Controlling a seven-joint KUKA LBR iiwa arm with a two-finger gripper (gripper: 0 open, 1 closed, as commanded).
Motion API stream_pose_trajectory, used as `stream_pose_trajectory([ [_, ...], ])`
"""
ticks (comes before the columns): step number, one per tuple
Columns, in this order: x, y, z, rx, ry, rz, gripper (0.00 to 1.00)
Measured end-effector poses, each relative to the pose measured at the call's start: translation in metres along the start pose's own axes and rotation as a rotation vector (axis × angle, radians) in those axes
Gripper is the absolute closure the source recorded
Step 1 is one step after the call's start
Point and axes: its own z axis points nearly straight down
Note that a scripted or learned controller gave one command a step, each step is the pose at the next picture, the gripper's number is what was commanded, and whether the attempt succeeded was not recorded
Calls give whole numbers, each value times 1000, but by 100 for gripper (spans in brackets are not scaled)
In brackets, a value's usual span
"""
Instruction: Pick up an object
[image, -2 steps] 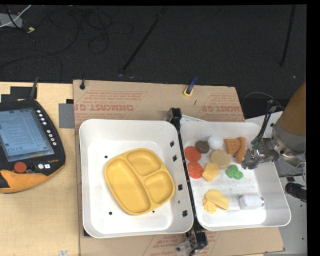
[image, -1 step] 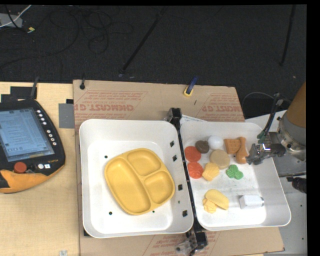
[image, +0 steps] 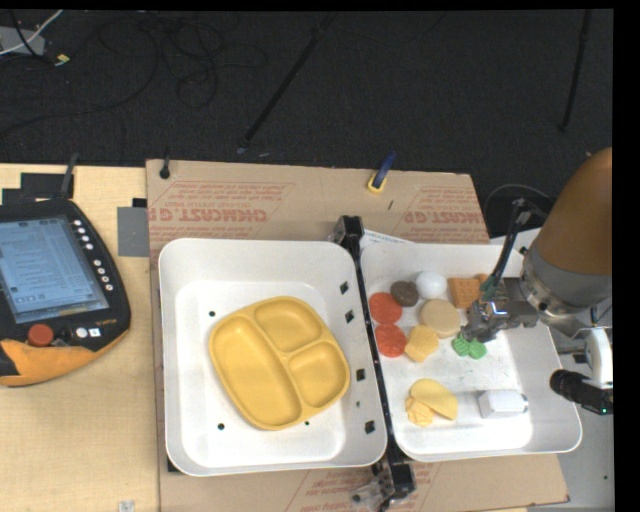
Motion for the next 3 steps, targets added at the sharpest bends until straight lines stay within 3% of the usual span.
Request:
stream_pose_trajectory([
  [1,57,-13,-4,0,1,-2,100],
  [2,89,-5,4,1,-1,1,100],
  [3,86,-10,-17,-3,-2,3,100],
])
